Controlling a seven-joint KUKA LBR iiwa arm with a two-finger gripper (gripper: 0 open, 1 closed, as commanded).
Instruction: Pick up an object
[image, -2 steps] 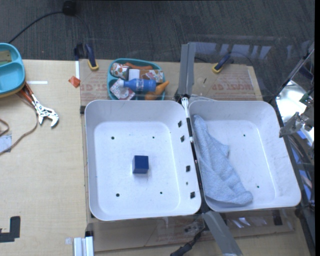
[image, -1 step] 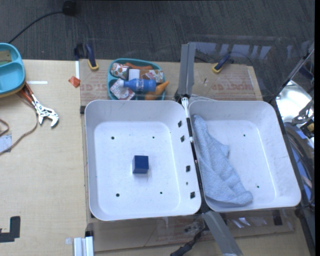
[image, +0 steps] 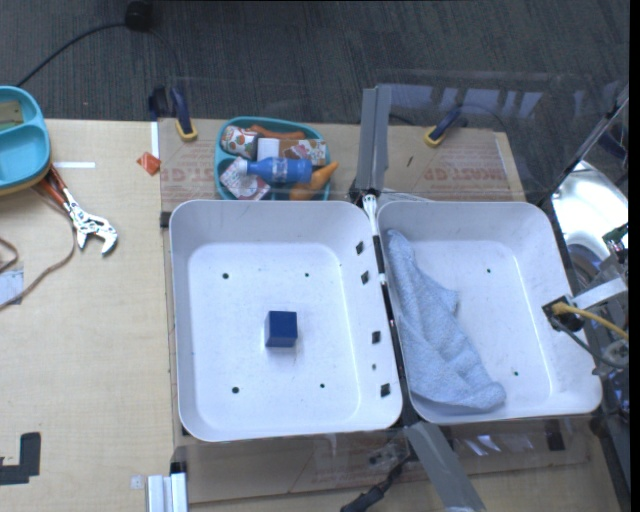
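Note:
A small dark blue cube (image: 282, 328) rests flat on the floor of the left white bin (image: 182, 300), a little left of its middle, with bare floor all round it. In the right white bin (image: 540, 235) a crumpled pale blue cloth (image: 438, 335) lies along the left wall, running from the back corner down to the front edge.
Behind the left bin stands a teal dish (image: 272, 160) of small packets and toys. A wrench (image: 92, 230) and a teal tray (image: 15, 135) lie on the wooden bench at left. An upright metal post (image: 372, 140) rises between the bins. Metal fittings and a yellow cable (image: 585, 315) sit at the right.

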